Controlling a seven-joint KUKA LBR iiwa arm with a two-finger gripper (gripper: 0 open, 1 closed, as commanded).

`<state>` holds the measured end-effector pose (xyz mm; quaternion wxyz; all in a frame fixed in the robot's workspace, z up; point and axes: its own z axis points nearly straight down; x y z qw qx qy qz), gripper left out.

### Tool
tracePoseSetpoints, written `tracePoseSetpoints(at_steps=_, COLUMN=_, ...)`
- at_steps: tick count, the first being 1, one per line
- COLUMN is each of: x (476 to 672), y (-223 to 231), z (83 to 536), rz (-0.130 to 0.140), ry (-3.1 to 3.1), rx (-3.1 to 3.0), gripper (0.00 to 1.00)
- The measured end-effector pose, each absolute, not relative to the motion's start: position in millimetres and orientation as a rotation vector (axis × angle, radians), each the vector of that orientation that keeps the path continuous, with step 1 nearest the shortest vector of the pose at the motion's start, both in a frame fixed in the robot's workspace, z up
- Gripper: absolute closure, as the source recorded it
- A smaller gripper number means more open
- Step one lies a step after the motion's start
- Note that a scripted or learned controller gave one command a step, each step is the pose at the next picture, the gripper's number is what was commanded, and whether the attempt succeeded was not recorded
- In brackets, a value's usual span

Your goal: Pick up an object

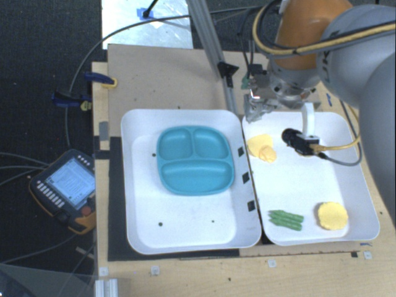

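My gripper (255, 111) hangs over the far left corner of the right bin (356, 166), under the grey wrist and orange band. Just in front of it, a little toward the camera, lies a yellow, lumpy food item (262, 147) on the bin floor, apart from the gripper. Near the bin's front edge rest a bunch of green beans (286, 219) and a round yellow piece (332, 215). Nothing shows in the gripper's grasp.
The left bin (139, 190) holds a blue divided plate (195, 159). A black fitting with a yellow cable (298, 141) hangs off the arm above the right bin. A metal pole (207, 33) slants up behind the bins. A teach pendant (65, 187) lies at the left.
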<state>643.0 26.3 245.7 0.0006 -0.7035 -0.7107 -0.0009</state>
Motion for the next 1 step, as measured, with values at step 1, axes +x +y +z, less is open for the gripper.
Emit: tracePoseSetpoints(at_steps=1, x=638.3, y=78.8, z=248.2, rz=-0.005, ry=-2.233, rx=-2.209, gripper=1.0)
